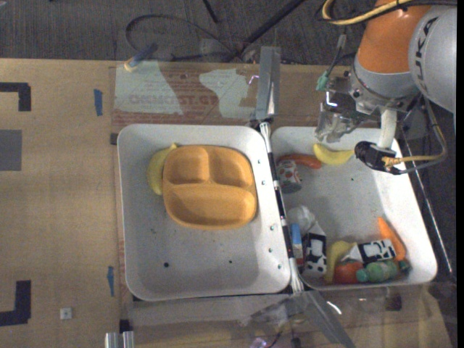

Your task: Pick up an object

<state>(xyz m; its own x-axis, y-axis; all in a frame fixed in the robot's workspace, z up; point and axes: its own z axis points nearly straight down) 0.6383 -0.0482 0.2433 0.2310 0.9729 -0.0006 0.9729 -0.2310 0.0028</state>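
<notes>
My gripper (332,130) hangs over the far edge of the right bin (419,216). Directly beneath it lies a yellow banana-shaped piece (333,154), touching or nearly touching the gripper; whether it is gripped is unclear. Beside it lie a red-orange pepper (301,160) and a small patterned cup (288,175). Along the near side of this bin sit a white crumpled item (301,216), two black-and-white boxes (314,256) (378,251), a yellow piece (337,251), a red fruit (346,272), a green item (377,270) and an orange carrot (391,238).
The left bin (138,252) holds an orange compartment tray (210,185) with a yellow banana (155,171) partly under its left edge. A metal divider (275,187) separates the bins. A black cable end (370,154) hangs beside the gripper.
</notes>
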